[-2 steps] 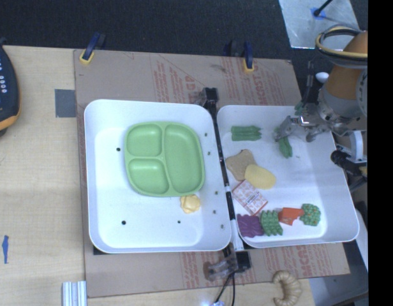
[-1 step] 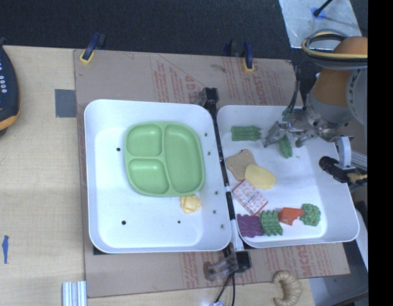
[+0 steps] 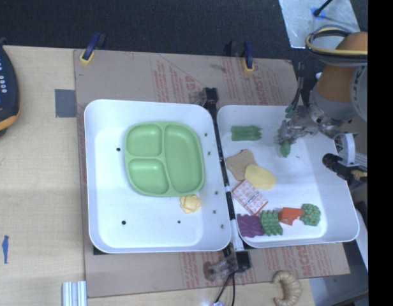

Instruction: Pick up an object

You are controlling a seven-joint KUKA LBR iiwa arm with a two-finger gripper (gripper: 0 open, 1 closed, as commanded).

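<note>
One green plate point(image 3: 164, 158), one yellow piece point(image 3: 190, 203); hand point(image 3: 287, 140) grips one green piece point(image 3: 285, 149) (right bin).

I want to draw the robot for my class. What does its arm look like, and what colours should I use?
Draw a chunky, rounded arm coming in from the right. Make it grey, with a wide orange band above the wrist. Add dark cables that loop around the orange part and run down its side. At the tip goes a small grey metal gripper, much thinner than the arm and full of little mechanical parts.
</note>
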